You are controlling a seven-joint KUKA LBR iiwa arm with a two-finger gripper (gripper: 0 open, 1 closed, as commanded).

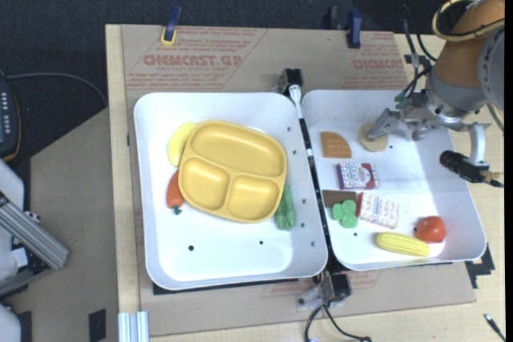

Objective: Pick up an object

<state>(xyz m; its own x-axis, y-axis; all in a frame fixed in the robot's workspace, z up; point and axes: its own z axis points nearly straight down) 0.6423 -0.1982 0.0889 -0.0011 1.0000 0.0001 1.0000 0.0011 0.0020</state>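
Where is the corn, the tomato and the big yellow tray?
corn [403,244], camera view, middle of the cob
tomato [431,229], camera view, its red top
tray [232,171], camera view, centre ridge between compartments

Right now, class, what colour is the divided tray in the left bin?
Yellow; the divided tray shows best in the camera view.

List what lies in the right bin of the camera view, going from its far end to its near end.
Tan round piece by the gripper → brown toast-like piece → red-and-white packet → green toy → tomato → corn cob.
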